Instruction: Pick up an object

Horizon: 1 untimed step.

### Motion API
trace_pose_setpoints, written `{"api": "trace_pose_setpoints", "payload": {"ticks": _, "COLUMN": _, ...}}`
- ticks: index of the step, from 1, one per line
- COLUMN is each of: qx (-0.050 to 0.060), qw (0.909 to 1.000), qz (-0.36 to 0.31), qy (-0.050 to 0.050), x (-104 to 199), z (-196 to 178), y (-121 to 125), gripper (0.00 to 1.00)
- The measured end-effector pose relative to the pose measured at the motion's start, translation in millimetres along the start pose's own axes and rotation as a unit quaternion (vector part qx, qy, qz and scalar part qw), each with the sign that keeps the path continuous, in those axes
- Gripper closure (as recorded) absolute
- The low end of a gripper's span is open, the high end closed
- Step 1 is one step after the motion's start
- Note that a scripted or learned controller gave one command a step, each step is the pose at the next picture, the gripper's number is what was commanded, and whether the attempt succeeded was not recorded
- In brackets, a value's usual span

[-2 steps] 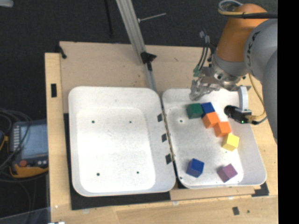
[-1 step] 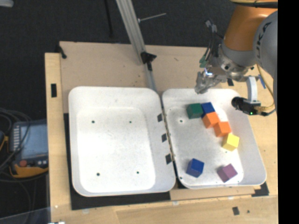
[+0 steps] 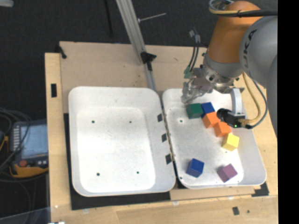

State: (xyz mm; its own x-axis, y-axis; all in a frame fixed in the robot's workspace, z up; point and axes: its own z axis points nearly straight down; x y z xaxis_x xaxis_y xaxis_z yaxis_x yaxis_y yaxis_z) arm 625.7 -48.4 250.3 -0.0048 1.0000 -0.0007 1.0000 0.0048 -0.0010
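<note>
White right bin (image 3: 243, 171): small green cube (image 3: 194, 110) below end effector (image 3: 188, 96), grip state indiscernible.

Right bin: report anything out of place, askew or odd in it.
Nothing stands out. The blocks lie inside the right bin: green block, blue block, purple block and yellow block rest loosely, some turned at angles, none spilled. The gripper hovers by the green block.

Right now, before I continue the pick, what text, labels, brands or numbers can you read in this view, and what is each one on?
"KU": black letters running vertically on the grey arm housing at the right edge, cut off by the frame; the rest cannot be read.
Screen of the handheld pendant at the left: lit, content too blurred to read.
Coloured blocks such as the green block, and the white bins: no markings legible.
</note>
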Motion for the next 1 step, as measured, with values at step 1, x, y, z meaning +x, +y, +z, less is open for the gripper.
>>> {"api": "trace_pose_setpoints", "payload": {"ticks": 1, "qx": 0.000, "qw": 1.0000, "qz": 0.000, "qy": 0.001, "x": 38.9, "z": -1.9, "y": -22.0, "gripper": 1.00}}
